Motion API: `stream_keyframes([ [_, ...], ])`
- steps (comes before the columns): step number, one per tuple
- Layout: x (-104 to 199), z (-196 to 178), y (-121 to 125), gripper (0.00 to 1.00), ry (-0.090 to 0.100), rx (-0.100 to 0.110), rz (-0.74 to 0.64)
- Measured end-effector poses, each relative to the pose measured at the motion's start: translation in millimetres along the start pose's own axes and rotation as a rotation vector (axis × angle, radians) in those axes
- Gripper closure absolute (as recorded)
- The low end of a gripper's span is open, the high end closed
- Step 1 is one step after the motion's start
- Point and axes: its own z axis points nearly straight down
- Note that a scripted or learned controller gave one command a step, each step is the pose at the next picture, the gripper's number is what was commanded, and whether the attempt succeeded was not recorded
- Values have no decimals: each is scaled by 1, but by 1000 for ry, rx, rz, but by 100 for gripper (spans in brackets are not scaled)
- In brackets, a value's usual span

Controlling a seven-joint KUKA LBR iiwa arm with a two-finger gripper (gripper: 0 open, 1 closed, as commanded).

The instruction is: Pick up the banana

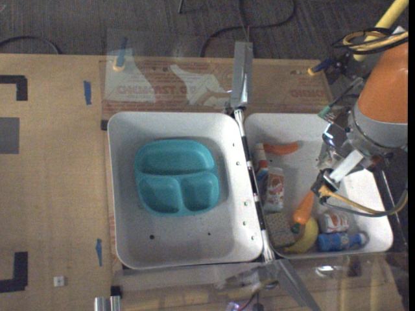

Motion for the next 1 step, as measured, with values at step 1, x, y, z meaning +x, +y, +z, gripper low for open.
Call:
stream_keyframes([
  [1, 0, 0, 0, 0, 0, 0, 1],
])
